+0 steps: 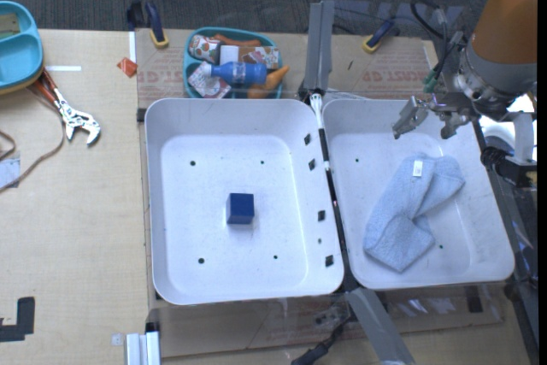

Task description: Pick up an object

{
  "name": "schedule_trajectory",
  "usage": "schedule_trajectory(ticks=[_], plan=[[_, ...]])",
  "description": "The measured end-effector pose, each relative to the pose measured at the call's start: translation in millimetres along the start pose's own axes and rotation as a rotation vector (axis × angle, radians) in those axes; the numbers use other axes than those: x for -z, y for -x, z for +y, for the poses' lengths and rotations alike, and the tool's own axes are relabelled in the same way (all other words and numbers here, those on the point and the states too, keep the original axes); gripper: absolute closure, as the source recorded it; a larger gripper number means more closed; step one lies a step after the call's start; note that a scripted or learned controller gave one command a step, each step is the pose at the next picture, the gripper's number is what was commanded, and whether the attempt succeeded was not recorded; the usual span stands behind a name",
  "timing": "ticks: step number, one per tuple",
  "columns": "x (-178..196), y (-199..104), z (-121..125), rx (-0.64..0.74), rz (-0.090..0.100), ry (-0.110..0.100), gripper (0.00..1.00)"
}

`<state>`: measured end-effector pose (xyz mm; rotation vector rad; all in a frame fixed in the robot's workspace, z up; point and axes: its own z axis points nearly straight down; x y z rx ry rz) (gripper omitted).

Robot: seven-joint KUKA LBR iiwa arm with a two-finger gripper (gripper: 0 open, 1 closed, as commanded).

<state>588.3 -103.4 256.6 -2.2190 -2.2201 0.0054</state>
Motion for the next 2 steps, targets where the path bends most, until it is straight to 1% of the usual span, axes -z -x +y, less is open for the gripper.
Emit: schedule_trajectory(ticks=[1, 2], plan=[[-10.3, 74.0, -29.3, -0.099, 0.000, 0.001, 0.00], [4.0, 103.1, -67.6, 0.100, 0.000, 0.002, 0.00]])
